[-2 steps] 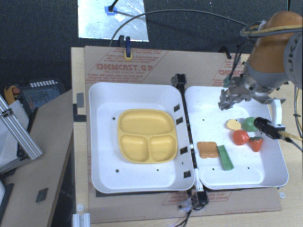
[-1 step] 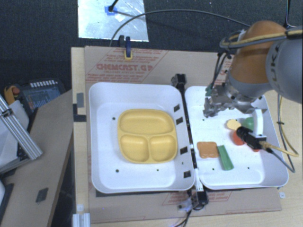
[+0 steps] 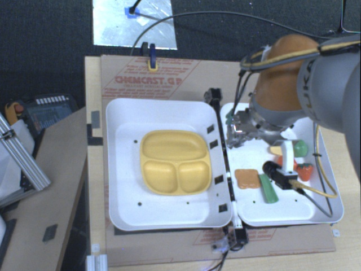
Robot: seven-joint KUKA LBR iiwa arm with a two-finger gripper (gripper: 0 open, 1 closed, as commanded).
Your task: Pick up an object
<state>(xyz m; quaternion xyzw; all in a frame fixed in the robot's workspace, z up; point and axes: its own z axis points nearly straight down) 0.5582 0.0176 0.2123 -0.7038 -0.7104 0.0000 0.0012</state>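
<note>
Camera view: left bin (image 3: 121, 168) holds yellow plate (image 3: 174, 161); right, orange square (image 3: 246, 178).

So the left bin (image 3: 124, 171) just had a yellow three-section plate (image 3: 174, 161) sitting in the middle. The arm (image 3: 282, 89) hung over the right bin (image 3: 287, 209), with the gripper (image 3: 237, 130) low near the edge shared with the other bin. Nearer the camera lay a flat orange square (image 3: 246, 178) with a green stick (image 3: 269, 189) just beside it. A round green bit (image 3: 300, 148) and a red piece (image 3: 307, 172) were off toward the outer side.
</note>
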